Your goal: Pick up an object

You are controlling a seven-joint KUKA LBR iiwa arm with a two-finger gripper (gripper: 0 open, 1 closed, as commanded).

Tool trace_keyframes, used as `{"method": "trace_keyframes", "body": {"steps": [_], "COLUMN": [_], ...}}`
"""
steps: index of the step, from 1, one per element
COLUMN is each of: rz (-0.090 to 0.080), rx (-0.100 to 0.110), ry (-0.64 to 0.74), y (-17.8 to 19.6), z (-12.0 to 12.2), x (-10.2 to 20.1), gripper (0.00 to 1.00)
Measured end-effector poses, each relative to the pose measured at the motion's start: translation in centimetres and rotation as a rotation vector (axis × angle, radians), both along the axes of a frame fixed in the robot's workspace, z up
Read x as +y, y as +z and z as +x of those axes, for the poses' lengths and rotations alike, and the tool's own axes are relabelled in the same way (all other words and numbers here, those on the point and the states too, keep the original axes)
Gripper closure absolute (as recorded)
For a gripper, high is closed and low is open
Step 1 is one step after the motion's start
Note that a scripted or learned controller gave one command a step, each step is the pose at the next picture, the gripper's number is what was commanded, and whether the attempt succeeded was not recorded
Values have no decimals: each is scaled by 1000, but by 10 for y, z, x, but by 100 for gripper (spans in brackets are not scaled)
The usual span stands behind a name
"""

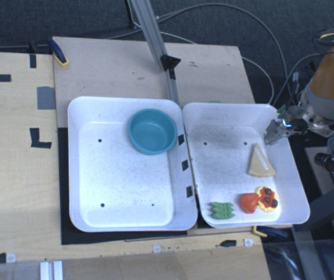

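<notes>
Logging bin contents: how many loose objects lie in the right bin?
3: a tan wedge near its right side, a red-and-yellow toy at the front right, a green toy left of it. None seem hidden.

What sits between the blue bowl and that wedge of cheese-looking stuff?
In the camera view, between the blue bowl and the tan wedge lie the bins' adjoining rims and bare speckled floor of the right bin.
</notes>
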State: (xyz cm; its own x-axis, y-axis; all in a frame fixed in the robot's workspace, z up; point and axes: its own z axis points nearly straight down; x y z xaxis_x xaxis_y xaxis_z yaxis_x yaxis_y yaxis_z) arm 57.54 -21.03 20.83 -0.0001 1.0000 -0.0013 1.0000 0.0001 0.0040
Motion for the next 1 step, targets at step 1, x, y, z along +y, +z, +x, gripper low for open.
{"method": "trace_keyframes", "body": {"steps": [1], "rz": [0], "rx": [0], "ry": [1], "y": [52], "z": [1], "x": [0], "gripper": [100]}}
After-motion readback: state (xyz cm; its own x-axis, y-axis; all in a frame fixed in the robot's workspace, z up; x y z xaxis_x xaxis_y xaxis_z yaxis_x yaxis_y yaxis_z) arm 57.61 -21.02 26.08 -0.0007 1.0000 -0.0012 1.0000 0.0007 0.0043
